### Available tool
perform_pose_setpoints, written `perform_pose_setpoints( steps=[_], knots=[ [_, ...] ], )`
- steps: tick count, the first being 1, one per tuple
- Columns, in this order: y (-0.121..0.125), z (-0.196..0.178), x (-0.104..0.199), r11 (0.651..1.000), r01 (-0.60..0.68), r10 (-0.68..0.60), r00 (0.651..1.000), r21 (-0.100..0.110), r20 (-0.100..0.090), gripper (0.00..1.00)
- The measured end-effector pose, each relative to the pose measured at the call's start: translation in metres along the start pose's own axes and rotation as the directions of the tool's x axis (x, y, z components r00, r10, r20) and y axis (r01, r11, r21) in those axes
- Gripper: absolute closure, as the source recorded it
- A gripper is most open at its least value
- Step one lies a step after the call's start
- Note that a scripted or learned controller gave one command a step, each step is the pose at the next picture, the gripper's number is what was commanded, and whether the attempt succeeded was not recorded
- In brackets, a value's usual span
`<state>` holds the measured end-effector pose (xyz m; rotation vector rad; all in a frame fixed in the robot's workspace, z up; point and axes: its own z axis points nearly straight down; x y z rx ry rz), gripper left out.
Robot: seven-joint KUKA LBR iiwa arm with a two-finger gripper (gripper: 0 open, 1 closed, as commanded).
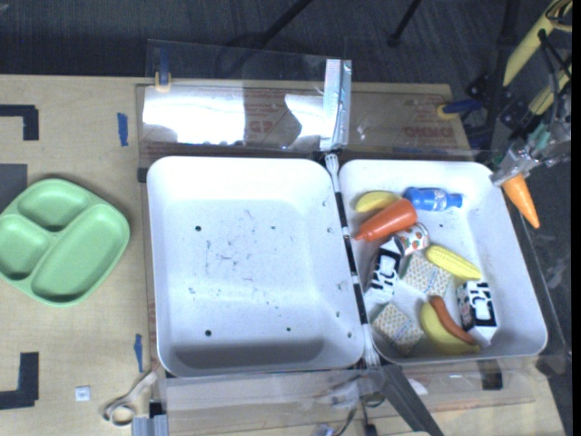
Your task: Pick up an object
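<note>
The right bin (495,234) holds a jumble of toy items. A yellow piece (375,201) and a blue bottle (433,199) lie at its far side, with an orange carrot (385,221) slanting just in front of them. Nearer the middle are a small round white-and-red item (415,238), a yellow corn cob (452,262) and a black-and-white box (384,272). A banana (443,327), two checkered pouches (398,323) and a second black-and-white box (477,304) lie at the near side. The left bin (245,252) stands beside it.
A green divided plate (59,241) rests on the bench far left. An orange cone-shaped piece (523,199) hangs at the right bin's far right rim below some grey hardware and cables. A clear panel (245,107) stands behind the left bin.
</note>
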<state>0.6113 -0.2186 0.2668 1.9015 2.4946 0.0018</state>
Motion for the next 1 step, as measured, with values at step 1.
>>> perform_pose_setpoints(
  steps=[1],
  knots=[
    [0.0369,0.0117,0.0166,0.994,0.105,-0.105,0.994,-0.001,0.000,1.00]
  ],
)
